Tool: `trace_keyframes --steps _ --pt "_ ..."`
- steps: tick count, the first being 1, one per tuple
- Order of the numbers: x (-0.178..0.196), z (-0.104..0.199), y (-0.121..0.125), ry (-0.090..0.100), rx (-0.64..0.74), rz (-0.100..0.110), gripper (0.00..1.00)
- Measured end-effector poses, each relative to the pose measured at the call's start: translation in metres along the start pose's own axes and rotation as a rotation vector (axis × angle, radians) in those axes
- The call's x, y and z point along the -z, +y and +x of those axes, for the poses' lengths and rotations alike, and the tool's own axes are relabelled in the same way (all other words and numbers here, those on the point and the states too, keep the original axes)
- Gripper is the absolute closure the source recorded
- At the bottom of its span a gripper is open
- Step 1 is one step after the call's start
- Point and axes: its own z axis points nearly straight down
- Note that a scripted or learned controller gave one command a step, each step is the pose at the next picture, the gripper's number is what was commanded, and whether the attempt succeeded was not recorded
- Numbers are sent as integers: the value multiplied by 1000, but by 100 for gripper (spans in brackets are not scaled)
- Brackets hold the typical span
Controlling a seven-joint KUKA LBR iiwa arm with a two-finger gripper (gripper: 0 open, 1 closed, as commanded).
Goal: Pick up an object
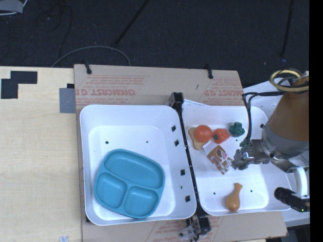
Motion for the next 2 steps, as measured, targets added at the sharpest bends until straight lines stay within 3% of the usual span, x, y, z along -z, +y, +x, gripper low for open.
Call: trace_keyframes --steps 2 --pt "9 88 32 1 3 3 100"
